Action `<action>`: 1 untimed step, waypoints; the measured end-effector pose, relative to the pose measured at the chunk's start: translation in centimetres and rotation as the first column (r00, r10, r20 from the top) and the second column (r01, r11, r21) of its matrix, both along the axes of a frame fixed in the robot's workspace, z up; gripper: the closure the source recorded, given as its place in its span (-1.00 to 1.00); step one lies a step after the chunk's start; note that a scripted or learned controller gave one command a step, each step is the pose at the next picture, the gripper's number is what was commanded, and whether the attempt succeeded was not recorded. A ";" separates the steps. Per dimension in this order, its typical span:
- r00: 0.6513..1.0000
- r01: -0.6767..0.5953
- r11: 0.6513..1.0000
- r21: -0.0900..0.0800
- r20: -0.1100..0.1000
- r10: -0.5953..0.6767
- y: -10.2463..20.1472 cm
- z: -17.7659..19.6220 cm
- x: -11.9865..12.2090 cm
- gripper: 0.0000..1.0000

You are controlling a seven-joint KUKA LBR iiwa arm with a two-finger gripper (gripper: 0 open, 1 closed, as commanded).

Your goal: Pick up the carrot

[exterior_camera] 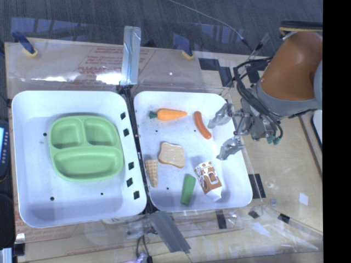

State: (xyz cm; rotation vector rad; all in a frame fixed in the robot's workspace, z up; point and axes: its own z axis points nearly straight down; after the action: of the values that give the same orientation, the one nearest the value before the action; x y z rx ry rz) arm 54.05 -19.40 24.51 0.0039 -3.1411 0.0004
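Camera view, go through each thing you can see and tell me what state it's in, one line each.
carrot: lying flat in the right bin, not held
sausage: lying flat, near the gripper
bread slice: lying flat
ice cream cone: on its side
green pickle: lying flat
snack packet: lying flat
green plate: right way up in the left bin
gripper: open, holding nothing

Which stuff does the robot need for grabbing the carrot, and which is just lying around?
Needed:
carrot
gripper, jaws open

Just lying around:
sausage
bread slice
ice cream cone
green pickle
snack packet
green divided plate
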 end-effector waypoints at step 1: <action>0.987 0.158 0.987 0.002 -0.007 -0.158 1.6 -10.4 -0.5 -1.00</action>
State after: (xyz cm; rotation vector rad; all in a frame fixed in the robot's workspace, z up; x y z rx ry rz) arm 53.58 -17.83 14.09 -0.2448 -3.1243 -0.0037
